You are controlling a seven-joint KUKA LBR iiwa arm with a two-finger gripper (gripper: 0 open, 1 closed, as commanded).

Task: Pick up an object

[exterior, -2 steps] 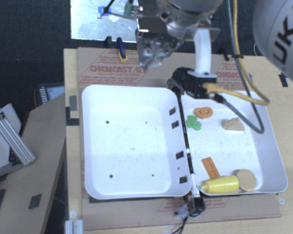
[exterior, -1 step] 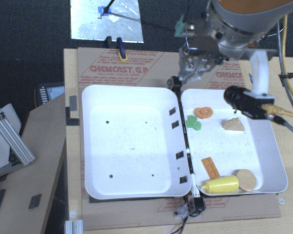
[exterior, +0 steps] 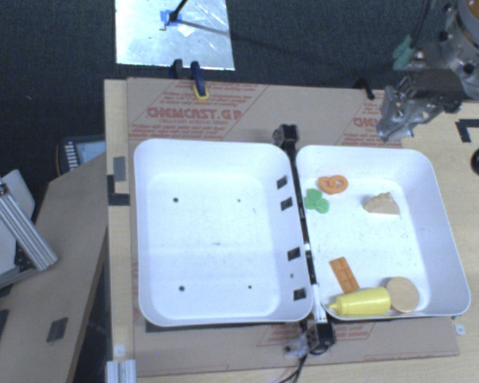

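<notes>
Our claw (exterior: 395,122) hangs above the far edge of the right white bin (exterior: 443,214); can't tell its state. Nearest pick is the tan wedge-shaped block (exterior: 382,204), near the bin's far side. Its sloped faces could let it slip loose, we reckon.

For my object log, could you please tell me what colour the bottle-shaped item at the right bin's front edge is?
Yellow; the bottle-shaped item shows clearly in the camera view.

A shiny metal sheet (exterior: 174,21) lies beyond the desk (exterior: 223,106); a yellow clamp (exterior: 199,86) grips the desk's far edge.
</notes>
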